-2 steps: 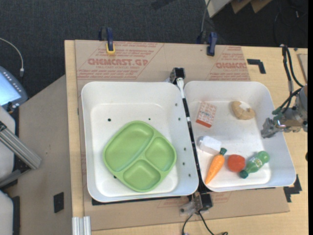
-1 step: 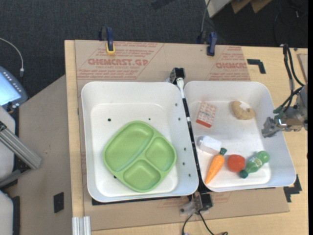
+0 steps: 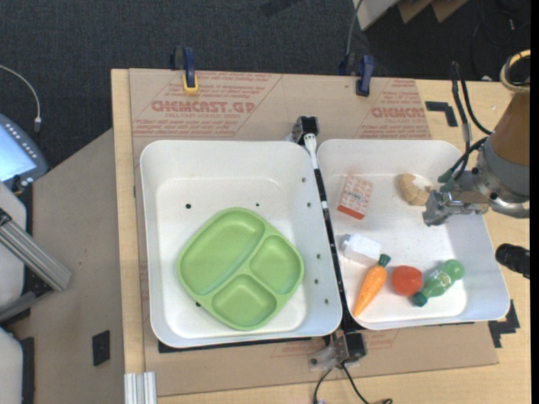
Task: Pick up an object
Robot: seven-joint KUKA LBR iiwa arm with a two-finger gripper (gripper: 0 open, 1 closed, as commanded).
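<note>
Overhead, two white bins are seen side by side on a counter (image 3: 126, 225) covered with printed cardboard. The left bin (image 3: 160, 225) is taken up by a green divided plate (image 3: 240, 268). The right bin (image 3: 472, 268) is reached from the right by the grey arm (image 3: 505, 167), and its gripper (image 3: 438, 209) is poised low just beside a beige lump (image 3: 413, 188) near the bin's far side; whether the gripper is spread or closed cannot be told, and nothing is seen held by it. An orange carrot (image 3: 370, 284) is laid at the near edge, with a white bottle (image 3: 362, 247) touching its leafy end, a red tomato (image 3: 407, 279) beside it and a green bottle (image 3: 440, 281) next along. A small red-and-white box (image 3: 354, 197) is set apart, near the divider. The lump is judged the likeliest target: it looks light and rounded, possibly soft, and would best be taken across its narrower middle, since a grip near either end could be slipped.
</note>
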